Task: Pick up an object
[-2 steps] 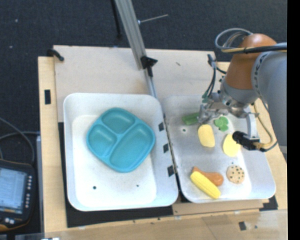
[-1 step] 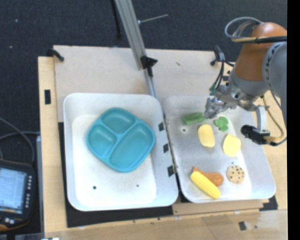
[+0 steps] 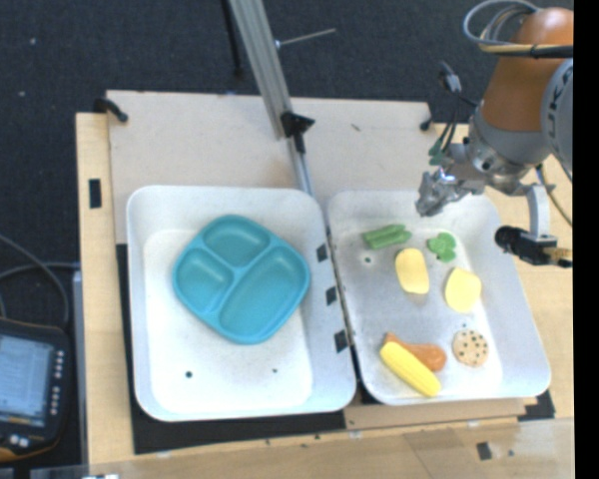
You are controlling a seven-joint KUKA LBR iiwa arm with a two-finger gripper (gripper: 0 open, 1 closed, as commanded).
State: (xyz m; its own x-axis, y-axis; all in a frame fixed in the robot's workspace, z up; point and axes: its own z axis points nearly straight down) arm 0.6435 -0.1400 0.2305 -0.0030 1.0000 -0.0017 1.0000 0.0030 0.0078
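Over the right bin's [image 3: 509,297] far edge hangs the gripper [image 3: 431,200], above a green bean [image 3: 385,236]; whether it is spread or pressed together, I cannot tell. A blue tray [image 3: 242,278] lies in the left bin [image 3: 160,367].

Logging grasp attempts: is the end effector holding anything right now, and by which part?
Nothing is held. The end effector hangs above the far edge of the right bin, with no object between its fingers; the green piece lies apart in the bin.

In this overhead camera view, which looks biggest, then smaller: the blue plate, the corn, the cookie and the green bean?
Largest to smallest as they look:
1. Blue plate, by far the biggest.
2. Corn.
3. Green bean, somewhat smaller than the corn.
4. Cookie, close to the bean in area, so that order is unsure.
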